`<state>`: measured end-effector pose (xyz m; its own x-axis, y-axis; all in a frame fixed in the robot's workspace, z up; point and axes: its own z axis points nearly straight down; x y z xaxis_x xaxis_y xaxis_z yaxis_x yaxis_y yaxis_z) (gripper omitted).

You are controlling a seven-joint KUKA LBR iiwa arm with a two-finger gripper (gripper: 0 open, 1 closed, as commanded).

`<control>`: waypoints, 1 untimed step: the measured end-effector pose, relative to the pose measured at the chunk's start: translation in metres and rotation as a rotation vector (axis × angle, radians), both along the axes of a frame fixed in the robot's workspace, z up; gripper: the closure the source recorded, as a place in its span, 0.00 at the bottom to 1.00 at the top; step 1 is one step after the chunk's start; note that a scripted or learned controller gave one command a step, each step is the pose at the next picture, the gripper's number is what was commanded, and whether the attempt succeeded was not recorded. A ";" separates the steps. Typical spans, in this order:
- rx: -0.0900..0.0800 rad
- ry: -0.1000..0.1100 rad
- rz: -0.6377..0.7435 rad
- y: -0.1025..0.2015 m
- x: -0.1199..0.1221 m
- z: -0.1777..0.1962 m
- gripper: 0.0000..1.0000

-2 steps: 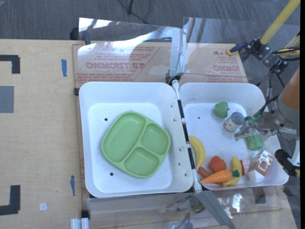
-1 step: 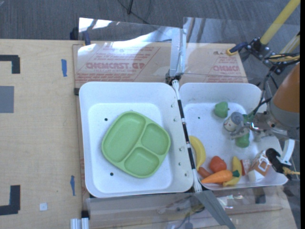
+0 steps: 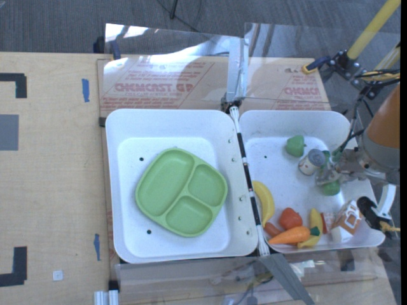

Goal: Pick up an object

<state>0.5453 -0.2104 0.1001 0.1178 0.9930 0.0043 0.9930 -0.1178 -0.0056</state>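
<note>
The right bin [image 3: 280,126] holds several toy foods. A green rounded piece [image 3: 294,145] lies near its middle, with a small grey can [image 3: 310,162] just right of it. My gripper [image 3: 331,172] hangs low at the bin's right side, directly beside the can and over another green piece [image 3: 331,187] that it partly hides. Along the bin's front lie a banana [image 3: 264,200], a red tomato-like piece [image 3: 290,218], a carrot [image 3: 289,236], a yellow piece [image 3: 315,220] and a small carton [image 3: 348,220].
The left bin [image 3: 127,170] carries a green divided plate [image 3: 182,191]. The arm's orange band [image 3: 386,127] sits above the right bin's right wall. Cables and a yellow pole [image 3: 375,21] stand at the far right.
</note>
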 end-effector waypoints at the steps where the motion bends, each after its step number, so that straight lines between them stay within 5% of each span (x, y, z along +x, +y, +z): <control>1: -0.005 -0.001 -0.027 0.071 0.013 0.094 1.00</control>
